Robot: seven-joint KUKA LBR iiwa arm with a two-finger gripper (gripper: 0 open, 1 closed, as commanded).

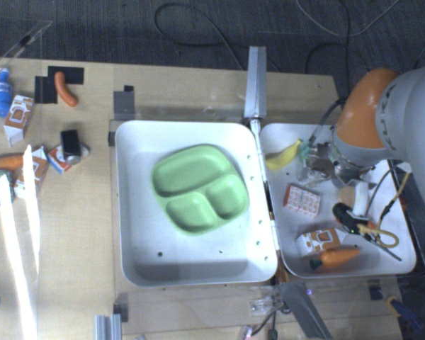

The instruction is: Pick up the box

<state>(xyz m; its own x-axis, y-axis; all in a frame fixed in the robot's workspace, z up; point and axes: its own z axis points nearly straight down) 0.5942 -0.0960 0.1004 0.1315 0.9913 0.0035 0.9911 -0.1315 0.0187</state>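
Observation:
A flat box [302, 200] with a red and white pattern lies in the middle of the right bin [404, 261]. A small orange and white carton [319, 240] sits nearer the front, touching an orange carrot [337, 258]. My gripper [320, 166] hangs over the back of the right bin, just above and to the right of the patterned box and apart from it. A yellow banana [283, 155] lies to the gripper's left by the bin wall. Nothing shows between the gripper and the box.
A green divided plate [198, 187] fills the middle of the left bin [138, 261]. On the bench to the left lie a blue bottle [1, 91], small cartons [18, 114], a sausage [66, 90] and a black block [71, 144]. A metal divider post [256, 83] stands between the bins.

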